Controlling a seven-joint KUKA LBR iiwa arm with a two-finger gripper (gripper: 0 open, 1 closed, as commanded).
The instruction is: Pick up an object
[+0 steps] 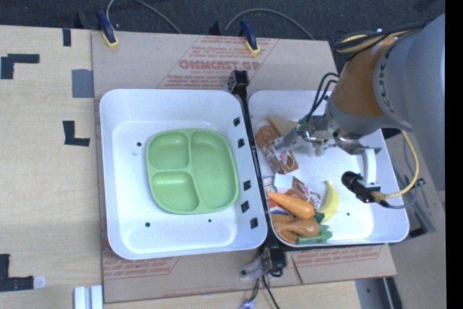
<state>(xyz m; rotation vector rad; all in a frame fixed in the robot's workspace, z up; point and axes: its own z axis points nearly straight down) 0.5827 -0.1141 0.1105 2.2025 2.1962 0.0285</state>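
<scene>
Toy carrot (291,203) lies low in the right bin (383,228) (fingers (291,143) spread wide above, holding nothing).

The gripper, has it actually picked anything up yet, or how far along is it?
Nothing looks lifted yet. The gripper is down in the right bin, at the wrapped snacks; whether it has closed on one is unclear. The carrot and banana lie untouched. Grasping and lifting remain.
</scene>
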